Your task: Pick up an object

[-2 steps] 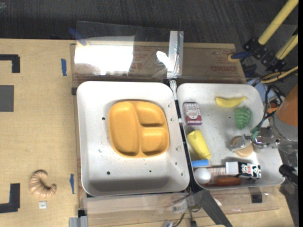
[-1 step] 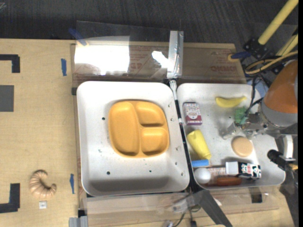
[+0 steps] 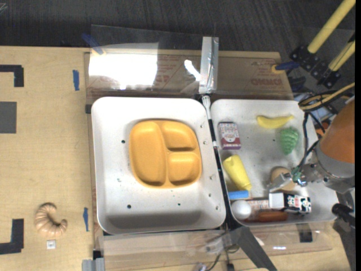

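I see the arm (image 3: 338, 145) reaching in from the right, its orange band over the right bin's (image 3: 254, 109) right rim. The gripper (image 3: 294, 179) sits low in that bin, near the lower right corner. I cannot tell whether it is spread or pressed together; its tip is a small tangle of metal and blue, too small to read.

Right bin contents, top to bottom:
- banana (image 3: 274, 121) near the upper edge, lying roughly level
- green ridged piece (image 3: 289, 140) just below the banana's right end
- small pink-and-white carton (image 3: 229, 135) at upper left, upright in the frame
- yellow bottle (image 3: 237, 173) along the left wall, slanted, with a blue piece (image 3: 237, 195) at its lower end
- tan rounded object (image 3: 278, 175) just left of the gripper, close enough that I cannot tell if they touch
- white ball (image 3: 241, 209) at the lower left corner
- red stick (image 3: 265, 205) lying along the bottom wall
- white box with black and red markings (image 3: 289, 201) just below the gripper

Nothing visibly sits between the gripper's tips.

Left bin (image 3: 113, 162): one yellow divided plate (image 3: 165, 153), about centred.

On the bench (image 3: 39, 151), well left of both bins, a croissant (image 3: 49, 219).
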You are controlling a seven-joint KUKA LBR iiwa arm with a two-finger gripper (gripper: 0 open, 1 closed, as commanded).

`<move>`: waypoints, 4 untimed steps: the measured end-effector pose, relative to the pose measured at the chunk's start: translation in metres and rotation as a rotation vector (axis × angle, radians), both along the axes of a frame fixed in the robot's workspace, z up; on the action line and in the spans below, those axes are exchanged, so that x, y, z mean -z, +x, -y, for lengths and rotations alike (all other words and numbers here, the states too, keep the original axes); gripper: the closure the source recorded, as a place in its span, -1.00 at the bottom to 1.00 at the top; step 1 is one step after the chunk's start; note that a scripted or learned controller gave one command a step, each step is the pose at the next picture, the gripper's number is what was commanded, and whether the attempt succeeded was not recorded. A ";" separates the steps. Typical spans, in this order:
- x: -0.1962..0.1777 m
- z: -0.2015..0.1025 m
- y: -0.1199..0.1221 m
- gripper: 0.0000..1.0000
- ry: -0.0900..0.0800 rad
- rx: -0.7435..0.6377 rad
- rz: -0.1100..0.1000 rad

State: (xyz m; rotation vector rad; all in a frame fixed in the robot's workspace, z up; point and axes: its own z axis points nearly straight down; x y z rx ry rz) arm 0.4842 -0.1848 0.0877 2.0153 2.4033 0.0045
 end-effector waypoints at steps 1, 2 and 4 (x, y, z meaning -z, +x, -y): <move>-0.010 0.000 0.001 1.00 -0.002 0.001 0.004; 0.000 -0.051 0.049 1.00 0.002 0.254 0.005; -0.152 -0.125 0.117 1.00 0.001 0.150 -0.003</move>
